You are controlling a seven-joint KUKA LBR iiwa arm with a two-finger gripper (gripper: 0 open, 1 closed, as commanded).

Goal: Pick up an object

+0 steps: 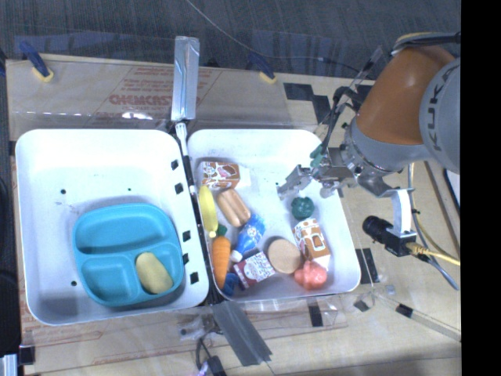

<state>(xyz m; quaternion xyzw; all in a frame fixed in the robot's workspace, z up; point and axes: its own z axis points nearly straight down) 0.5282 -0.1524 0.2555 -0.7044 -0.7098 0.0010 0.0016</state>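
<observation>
Two shallow white bins sit side by side on the counter (pixel 94 84). The left bin (pixel 47 155) holds one blue divided tray (pixel 117 241), and one yellow potato-shaped toy (pixel 154 272) lies in the tray's lower right compartment.

The right bin (pixel 258 143) carries a cluster of toy food. Taking the dark green round toy (pixel 303 207) as the landmark: one small brown-and-white carton (pixel 221 174) lies to its upper left near the divider; one hot dog (pixel 233 207) lies to its left, with one yellow banana (pixel 207 210) beyond it against the divider. One blue-and-white packet (pixel 250 235) sits to its lower left, one orange carrot (pixel 221 258) farther down-left, and one dark red-and-white carton (pixel 254 268) just right of the carrot. One tan round disc (pixel 283 255) lies below it, one orange-and-white carton (pixel 312 240) just below and right of it, and one pink-red lumpy fruit (pixel 311 275) lower still by the bin's front wall.

The gripper (pixel 309 177) hangs just above the green toy, over the bin's right half. Its fingers (pixel 293 181) look spread apart with nothing between them; the green toy lies just beneath and beside them, not clasped.
</observation>
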